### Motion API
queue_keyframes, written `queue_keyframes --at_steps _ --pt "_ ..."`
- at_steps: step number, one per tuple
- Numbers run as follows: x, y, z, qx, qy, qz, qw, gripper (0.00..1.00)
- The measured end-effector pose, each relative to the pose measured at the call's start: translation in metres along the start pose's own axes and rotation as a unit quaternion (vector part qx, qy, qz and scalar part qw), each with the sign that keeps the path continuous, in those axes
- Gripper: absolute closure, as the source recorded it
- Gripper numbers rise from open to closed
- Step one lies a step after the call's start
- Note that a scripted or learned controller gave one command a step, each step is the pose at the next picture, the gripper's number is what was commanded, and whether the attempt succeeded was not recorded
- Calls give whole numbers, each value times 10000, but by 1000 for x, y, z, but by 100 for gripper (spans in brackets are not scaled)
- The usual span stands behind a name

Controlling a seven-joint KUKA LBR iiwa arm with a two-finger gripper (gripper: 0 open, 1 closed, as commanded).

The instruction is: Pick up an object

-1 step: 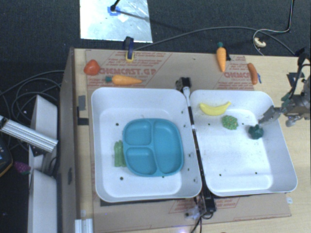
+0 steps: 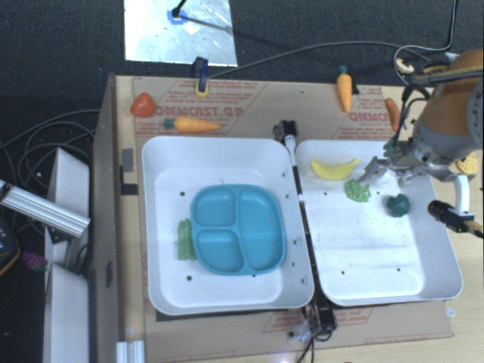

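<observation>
Claw (image 2: 372, 171) low in right white bin (image 2: 378, 278), w/ tip beside small green broccoli-like toy (image 2: 358, 192), prob. lining up grasp; finger state unclear.

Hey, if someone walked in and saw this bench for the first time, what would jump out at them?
Probably the big blue divided plate filling the left bin, with a small green piece lying against its left edge. Next, the arm's hand low over the right bin, just above a green broccoli-like toy, with a yellow banana to its left.
</observation>
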State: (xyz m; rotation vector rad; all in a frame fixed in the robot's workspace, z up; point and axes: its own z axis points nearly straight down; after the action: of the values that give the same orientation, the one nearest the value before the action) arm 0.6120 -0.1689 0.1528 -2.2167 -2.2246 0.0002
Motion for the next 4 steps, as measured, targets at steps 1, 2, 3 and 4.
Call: queue_keyframes --at_steps 1,2,3,4 --pt "-38 -50 47 -6 -10 12 10000 0" --pt "20 13 30 -24 -3 -1 10000 0" --pt "2 -12 69 -9 -6 8 10000 0" --pt "2 -11 58 -23 -11 2 10000 100"
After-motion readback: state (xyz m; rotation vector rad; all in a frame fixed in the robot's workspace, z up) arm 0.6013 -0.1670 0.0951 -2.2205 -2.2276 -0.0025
